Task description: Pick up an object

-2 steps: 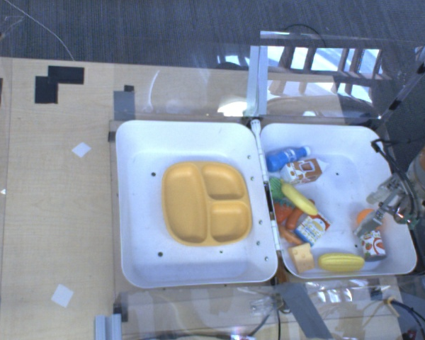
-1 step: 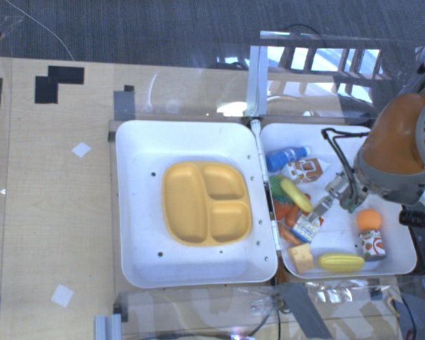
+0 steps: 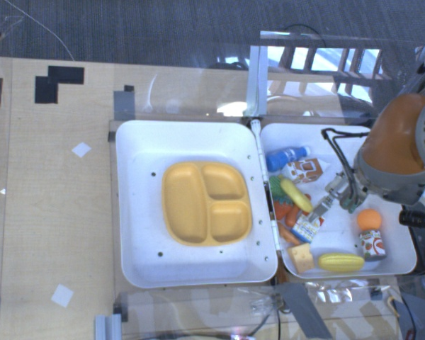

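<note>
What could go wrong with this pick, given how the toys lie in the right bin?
1. The gripper sits low over a crowded pile by the divider: banana, orange pieces and a small carton overlap, so its fingers may catch two things or slip off.
2. The pile hugs the right bin wall by the left bin, so a finger may strike the rim.

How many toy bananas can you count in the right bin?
2. One banana lies slantwise near the bin's left side, just left of the gripper. The other banana lies flat along the front wall of the right bin. The pile may hide more.
</note>
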### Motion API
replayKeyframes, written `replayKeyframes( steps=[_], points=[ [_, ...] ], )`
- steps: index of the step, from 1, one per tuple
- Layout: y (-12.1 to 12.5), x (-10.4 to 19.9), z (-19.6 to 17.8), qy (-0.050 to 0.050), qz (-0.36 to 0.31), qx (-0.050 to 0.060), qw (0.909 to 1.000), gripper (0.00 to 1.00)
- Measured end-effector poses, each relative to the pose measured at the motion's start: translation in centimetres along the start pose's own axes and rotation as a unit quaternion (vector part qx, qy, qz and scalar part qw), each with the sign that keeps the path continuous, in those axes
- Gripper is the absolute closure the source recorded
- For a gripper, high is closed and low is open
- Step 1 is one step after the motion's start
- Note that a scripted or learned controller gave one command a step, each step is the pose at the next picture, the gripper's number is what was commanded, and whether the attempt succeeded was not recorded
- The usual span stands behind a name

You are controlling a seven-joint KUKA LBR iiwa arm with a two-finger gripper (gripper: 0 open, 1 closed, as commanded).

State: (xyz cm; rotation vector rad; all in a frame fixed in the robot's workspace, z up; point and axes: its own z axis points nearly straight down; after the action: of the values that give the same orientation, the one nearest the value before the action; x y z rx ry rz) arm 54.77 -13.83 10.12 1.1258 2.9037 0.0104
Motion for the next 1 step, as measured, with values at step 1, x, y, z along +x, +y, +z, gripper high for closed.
replayKeyframes(
  steps=[1],
  points=[
    [6.20,-3.76,0.64,0.004,-0.116,0.004,0.9932,0.00]
  ],
)
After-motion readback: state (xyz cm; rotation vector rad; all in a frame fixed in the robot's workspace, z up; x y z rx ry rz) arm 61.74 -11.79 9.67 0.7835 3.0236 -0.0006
